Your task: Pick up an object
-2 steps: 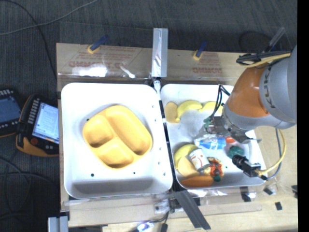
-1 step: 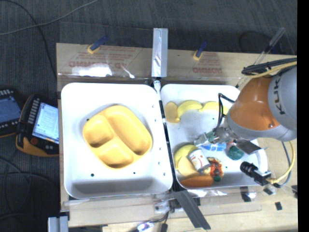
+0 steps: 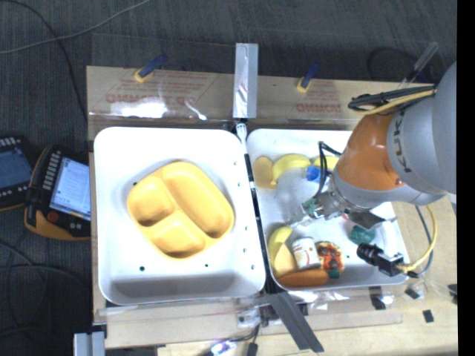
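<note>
My gripper [image 3: 318, 206] hangs low over the middle of the right bin [image 3: 260, 199], under the orange band of the wrist. Around it lie several objects. A yellow banana [image 3: 288, 165] and a small blue piece [image 3: 312, 173] sit just behind it. In front of it are a yellow-green fruit [image 3: 280, 245], a white can with a red label [image 3: 303, 253], an orange carrot [image 3: 300, 277] and a small multicoloured item [image 3: 331, 258]. A teal piece [image 3: 361, 234] lies to its right. The arm hides what is right under the gripper.
The left bin [image 3: 111, 199] holds a yellow divided plate [image 3: 180, 208]. A pale round object [image 3: 263, 170] sits at the right bin's back left corner. A handheld control unit [image 3: 59, 193] lies off the bench at the left.
</note>
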`<state>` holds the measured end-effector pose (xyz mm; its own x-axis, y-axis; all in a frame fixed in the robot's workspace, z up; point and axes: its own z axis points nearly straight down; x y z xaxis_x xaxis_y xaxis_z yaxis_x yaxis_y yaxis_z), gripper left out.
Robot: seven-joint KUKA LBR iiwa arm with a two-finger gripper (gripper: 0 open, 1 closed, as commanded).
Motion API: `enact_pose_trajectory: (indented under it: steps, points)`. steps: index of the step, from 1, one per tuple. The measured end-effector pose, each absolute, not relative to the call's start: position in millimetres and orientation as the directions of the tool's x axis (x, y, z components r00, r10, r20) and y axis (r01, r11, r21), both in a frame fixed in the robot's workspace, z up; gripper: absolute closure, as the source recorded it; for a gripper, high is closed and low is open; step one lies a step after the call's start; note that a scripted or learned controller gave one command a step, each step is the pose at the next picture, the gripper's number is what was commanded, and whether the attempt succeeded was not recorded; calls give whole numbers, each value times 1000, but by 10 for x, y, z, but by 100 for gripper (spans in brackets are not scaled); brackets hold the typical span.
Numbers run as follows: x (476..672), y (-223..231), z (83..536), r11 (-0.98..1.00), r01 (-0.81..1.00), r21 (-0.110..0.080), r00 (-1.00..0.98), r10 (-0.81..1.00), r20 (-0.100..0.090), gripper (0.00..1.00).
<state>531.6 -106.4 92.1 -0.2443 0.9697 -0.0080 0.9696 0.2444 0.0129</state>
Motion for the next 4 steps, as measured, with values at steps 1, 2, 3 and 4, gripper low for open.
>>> enact_pose_trajectory:
  steps: [1, 2, 3, 4]
  points:
    - [5294, -1555, 924, 286, 958, 16, -286, 958, -8, 0]
    - [6020, -1870, 1388, 210, 978, 0, -210, 978, -3, 0]
    - [6022, -1869, 1479, 211, 977, -2, -211, 977, -6, 100]
    - [6022, -1870, 1479, 211, 977, -2, -211, 977, -6, 0]
